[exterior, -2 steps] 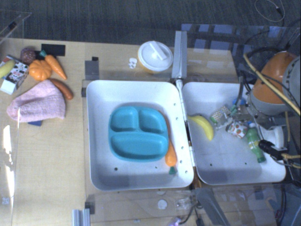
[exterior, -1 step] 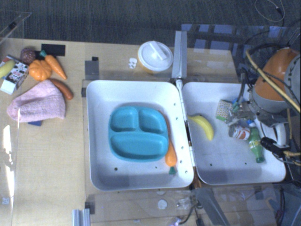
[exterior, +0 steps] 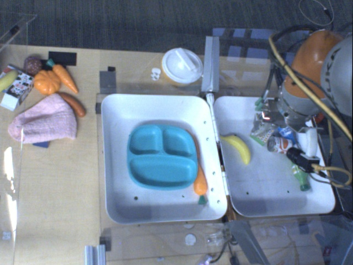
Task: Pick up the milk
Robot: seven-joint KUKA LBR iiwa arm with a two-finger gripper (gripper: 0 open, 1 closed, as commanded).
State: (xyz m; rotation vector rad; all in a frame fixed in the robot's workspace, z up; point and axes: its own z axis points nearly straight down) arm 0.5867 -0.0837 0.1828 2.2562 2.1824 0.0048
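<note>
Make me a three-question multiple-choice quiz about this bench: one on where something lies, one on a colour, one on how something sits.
1. Where does the banana lie?
A. in the right bin
B. on the blue tray
C. beside the pink cloth

2. What colour is the divided tray?
A. red
B. blue
C. white

3. How does the carrot in the left bin sit?
A. inside a tray compartment
B. on the bench outside the bins
C. on the bin floor against the tray's right edge

Answers: 1 A, it rests on the white floor of the right bin. 2 B, the tray is plainly blue. 3 C, it lies alongside the tray, by the bin's right wall.
</note>
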